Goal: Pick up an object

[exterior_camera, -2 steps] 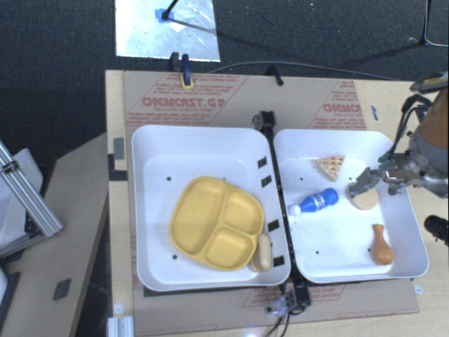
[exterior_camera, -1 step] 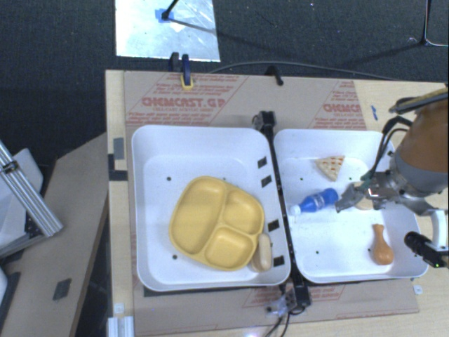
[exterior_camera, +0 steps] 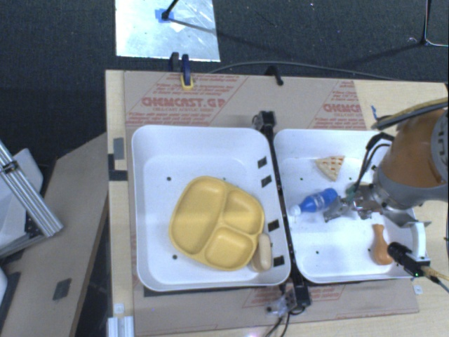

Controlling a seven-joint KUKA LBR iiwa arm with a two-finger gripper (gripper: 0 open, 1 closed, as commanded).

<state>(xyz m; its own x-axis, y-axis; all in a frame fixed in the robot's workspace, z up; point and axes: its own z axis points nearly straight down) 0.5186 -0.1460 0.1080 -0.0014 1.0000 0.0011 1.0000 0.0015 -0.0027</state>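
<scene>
So nearest the camera was the front rim of the two bins. In the left bin [exterior_camera: 151, 188] sat a yellow divided tray [exterior_camera: 217, 220] with a small tan bread roll [exterior_camera: 263, 251] touching its near-right corner. In the right bin [exterior_camera: 309, 258] an orange-tan drumstick-shaped toy [exterior_camera: 379, 244] lay near the front right corner, right by the arm's hardware.

A bit further back the gripper [exterior_camera: 342, 209] was down low in the right bin, just beside a blue bottle with a white cap [exterior_camera: 315, 201]. Honestly couldn't tell whether the claw was open or closed, it was just a dark smear, so I also couldn't say it had anything.

My guess at the risk: the bottle lay on its side and looked round, so a nudge from the claw could roll it toward the divider instead of catching it. It also sat close to the middle wall, so it could get pinned there.

Further back was a pizza-slice toy [exterior_camera: 330, 166], well clear of everything.

Hard to see: the arm [exterior_camera: 417, 160] was cut off at the right and covered that bin's right side, so whatever lay under it was anyone's guess.
</scene>
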